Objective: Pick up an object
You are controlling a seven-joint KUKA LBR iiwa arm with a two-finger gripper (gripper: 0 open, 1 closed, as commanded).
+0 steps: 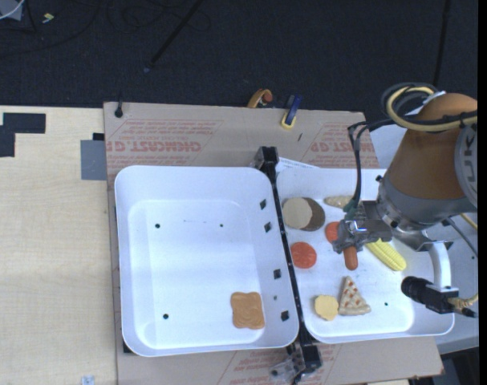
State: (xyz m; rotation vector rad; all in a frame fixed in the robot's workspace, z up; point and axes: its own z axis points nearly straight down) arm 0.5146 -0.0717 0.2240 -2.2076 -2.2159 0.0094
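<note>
- Desk [42,239]: pale wood-grain top, filling the left side; it carries black tape patches [18,131] and one grey square [91,159] near its far edge.
- Floor [227,38]: dark, beyond the far edge of the desk, crossed by thin cables [175,18].
- Cardboard sheet [187,135]: brown with red print, flat on the desk beneath both bins.
- Left bin [187,247]: shallow and white, with a few small dark specks on its bottom.
- Toast piece [247,310]: tan, lying flat in the near right corner of the left bin.
- Orange clamp [261,97] and blue clamp [290,111]: on the far edge of the cardboard, above the seam between the bins.
- Black strip [277,223]: runs along the seam where the two bins meet.
- Right bin [391,315]: shallow and white, touching the left bin.
- Brown disc [303,213]: far left of the right bin.
- Red slice [304,255]: flat, just in front of the disc.
- Yellow chip [326,306]: near edge, touching the wedge beside it.
- Pale piece [337,201]: far side, right of the disc.
- Red round piece [333,232]: just left of the tool.
- Sausage [351,257]: small and orange-red, in the middle of the right bin, directly at the tool's tip.
- Pizza wedge [354,297]: triangular and speckled, near the front edge.
- Tool [351,235]: low over the middle of the right bin; whether it is spread or pressed together cannot be told, nor whether it grips the sausage.
- Corn cob [386,255]: yellow, just right of the sausage, partly under the arm.
- Arm [428,159]: orange and grey, reaching in from the right.
</note>
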